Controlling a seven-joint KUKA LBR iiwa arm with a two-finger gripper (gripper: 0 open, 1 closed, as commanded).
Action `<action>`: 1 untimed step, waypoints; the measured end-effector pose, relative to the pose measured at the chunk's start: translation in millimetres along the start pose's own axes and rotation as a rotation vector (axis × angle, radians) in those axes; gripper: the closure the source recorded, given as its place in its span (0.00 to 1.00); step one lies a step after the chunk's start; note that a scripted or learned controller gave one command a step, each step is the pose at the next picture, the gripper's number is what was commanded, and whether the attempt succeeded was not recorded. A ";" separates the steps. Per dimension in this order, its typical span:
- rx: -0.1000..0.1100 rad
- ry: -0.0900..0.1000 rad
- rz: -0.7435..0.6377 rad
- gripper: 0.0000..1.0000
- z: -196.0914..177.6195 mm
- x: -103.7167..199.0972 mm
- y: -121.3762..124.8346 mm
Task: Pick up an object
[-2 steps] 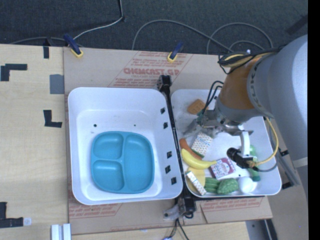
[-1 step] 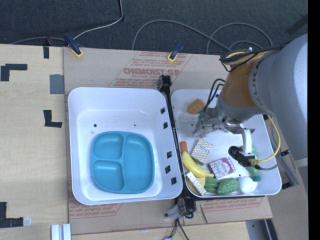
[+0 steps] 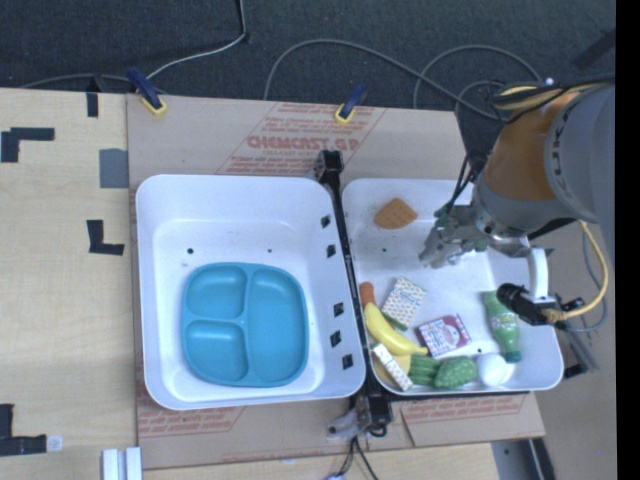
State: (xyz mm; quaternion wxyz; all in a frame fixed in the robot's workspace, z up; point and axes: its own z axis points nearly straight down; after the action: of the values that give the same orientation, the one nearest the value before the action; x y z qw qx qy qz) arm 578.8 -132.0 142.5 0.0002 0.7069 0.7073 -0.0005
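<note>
Objects crowd the right bin's near edge; the gripper hangs above bare floor, grip unclear.

The arm is reaching in from the right, its gripper hanging over the right bin, above bare floor near an orange biscuit. Toward the bin's front, a banana, a checked packet, a red box, a green bottle, a white ball and green vegetables are lying crowded together. In the left bin a blue divided plate is sitting flat.
</note>
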 end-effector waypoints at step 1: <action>0.000 0.002 0.000 1.00 -29.2 6.5 -25.9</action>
State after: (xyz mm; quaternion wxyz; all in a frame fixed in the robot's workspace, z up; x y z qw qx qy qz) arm 552.9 -125.5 171.7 -0.0005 0.7069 0.7073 -0.0001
